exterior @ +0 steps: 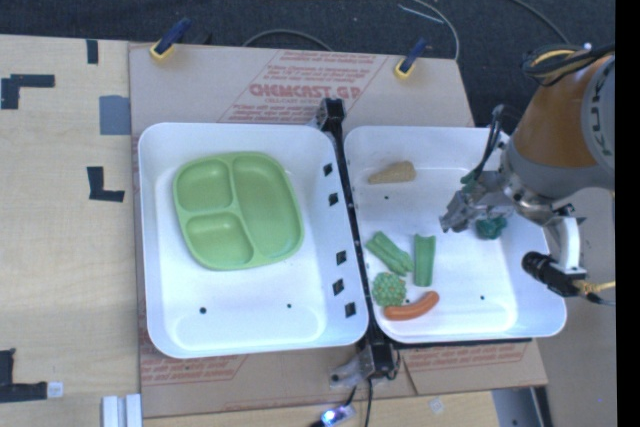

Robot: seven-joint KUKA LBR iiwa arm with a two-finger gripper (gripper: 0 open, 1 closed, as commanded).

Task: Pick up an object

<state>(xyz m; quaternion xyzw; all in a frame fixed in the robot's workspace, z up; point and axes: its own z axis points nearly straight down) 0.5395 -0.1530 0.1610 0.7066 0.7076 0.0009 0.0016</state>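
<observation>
The tool (462,213) is hovering low in the right bin (500,315), just beside a small teal object (490,228); how wide it is standing I cannot tell. Nothing is visibly gripped, so the reaching step seems underway. Next it likely needs settling over the teal object. Green sticks (405,255), broccoli (388,289) and a sausage (411,307) are lying nearby.

The gripper (462,215) is seen low over the right bin (500,310), a teal object (490,228) just beside it; green pieces (405,255), broccoli (388,290) and sausage (411,307) are spread to its lower left.
</observation>
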